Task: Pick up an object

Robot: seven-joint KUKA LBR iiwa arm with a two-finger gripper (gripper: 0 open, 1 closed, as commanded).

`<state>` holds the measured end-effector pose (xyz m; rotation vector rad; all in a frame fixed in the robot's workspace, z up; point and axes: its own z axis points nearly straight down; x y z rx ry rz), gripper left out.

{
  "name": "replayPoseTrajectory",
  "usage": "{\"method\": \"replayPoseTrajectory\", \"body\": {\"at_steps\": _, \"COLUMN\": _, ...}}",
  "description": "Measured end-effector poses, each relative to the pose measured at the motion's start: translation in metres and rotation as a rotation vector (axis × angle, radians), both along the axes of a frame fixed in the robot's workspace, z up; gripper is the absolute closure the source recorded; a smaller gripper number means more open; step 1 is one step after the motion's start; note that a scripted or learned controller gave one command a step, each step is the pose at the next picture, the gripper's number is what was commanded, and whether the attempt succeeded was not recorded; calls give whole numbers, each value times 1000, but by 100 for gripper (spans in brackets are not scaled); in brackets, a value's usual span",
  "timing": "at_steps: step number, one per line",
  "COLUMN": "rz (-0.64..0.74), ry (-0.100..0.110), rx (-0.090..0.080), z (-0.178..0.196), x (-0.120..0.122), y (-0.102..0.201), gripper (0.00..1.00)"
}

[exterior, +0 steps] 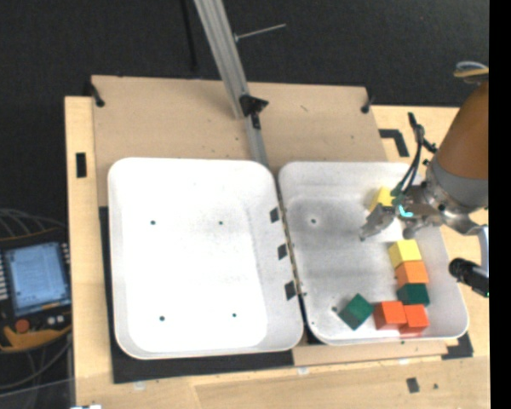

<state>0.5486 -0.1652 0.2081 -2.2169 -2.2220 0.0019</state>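
I have the gripper (pixel 376 226) low over the right bin (pixel 324 186), toward its right edge and about halfway along it. Two grey fingers (pixel 371 225) point left and down; whether they are spread or pressed together I cannot tell, and I see nothing between them.

The nearest candidate is a yellow block (pixel 381 198) just beside the fingers on the far side, partly covered by the wrist. A second yellow block (pixel 404 252) sits along the right edge, with an orange block (pixel 411 273) and a dark green block (pixel 414 294) touching in a column toward the near right corner. Two more orange blocks (pixel 400 314) lie along the near edge, and a tilted green cube (pixel 355 311) stands a little apart from them. The left bin (pixel 192 254) carries nothing I need.

I judge these as small, rigid, light blocks with smooth faces: not fragile, but liable to slip or twist if caught on a corner. I would close squarely on two opposite flat faces. The lone green cube offers the freest sides; the column blocks crowd each other.
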Motion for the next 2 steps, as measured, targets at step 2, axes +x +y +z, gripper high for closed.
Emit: {"method": "replayPoseTrajectory", "body": {"at_steps": 2, "rz": -4, "ry": 0, "rx": -3, "z": -47, "x": -7, "y": -8, "gripper": 0}}
